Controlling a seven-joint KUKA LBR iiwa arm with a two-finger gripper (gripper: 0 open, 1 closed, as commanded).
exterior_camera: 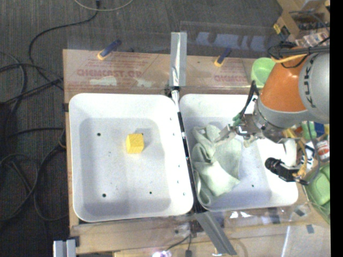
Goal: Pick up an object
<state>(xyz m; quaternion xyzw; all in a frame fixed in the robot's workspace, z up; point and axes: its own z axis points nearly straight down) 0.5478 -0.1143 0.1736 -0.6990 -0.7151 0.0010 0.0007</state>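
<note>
gripper [238, 128] low in right bin [278, 197], at upper right edge of pale green cloth [217, 162]; cloth spreads down-left from it, long axis running toward near rim; finger opening and grip: cannot tell; yellow block [135, 143] well apart in left bin [86, 197]

My desk [123, 71] with two bins.
A left white bin [80, 143] and right white bin [278, 197] sit touching, side by side.

A chunky grey arm [321, 84] is seen, with a fat orange band [284, 90] wrapped above the wrist and dark lettering printed on the grey shell. Thin black cables are strung alongside it.
</note>
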